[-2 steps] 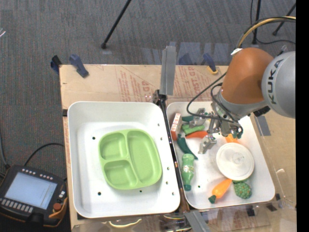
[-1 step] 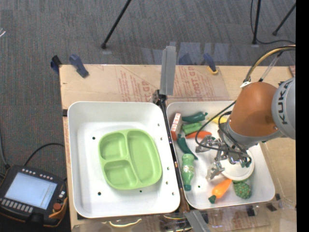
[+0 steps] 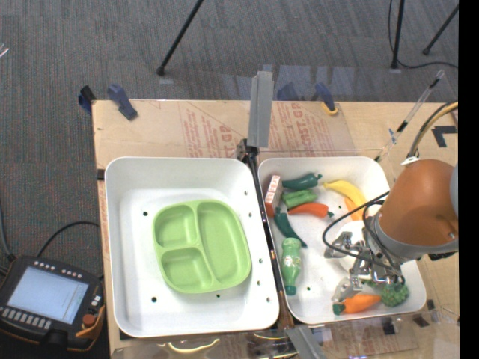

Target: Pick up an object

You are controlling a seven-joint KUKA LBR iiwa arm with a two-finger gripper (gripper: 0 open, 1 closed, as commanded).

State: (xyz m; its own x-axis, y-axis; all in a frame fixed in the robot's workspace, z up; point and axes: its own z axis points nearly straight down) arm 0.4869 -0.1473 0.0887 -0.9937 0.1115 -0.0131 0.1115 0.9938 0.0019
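Now gripper (image 3: 364, 279) low at front right corner of right bin (image 3: 329, 314), just above carrot (image 3: 358, 303), broccoli (image 3: 394, 295) beside. Finger state: cannot tell. Carrot lies against front wall. Risk: fingers strike wall or nudge broccoli; carrot rolls, grasp closes on nothing.

A robot lab, set up for testing.

The bench (image 3: 187, 129) is a plain board with printed red letters, and clamps (image 3: 121, 100) hold it at the far edge. It stands on grey carpet (image 3: 90, 36). Tripod legs (image 3: 182, 30) stand behind it, and loose cables (image 3: 419, 122) run at the right. A teach pendant (image 3: 49, 298) with a lit screen lies on the floor at the left. Two white bins (image 3: 120, 200) hold a green plate (image 3: 200, 245) and toy food (image 3: 310, 200).
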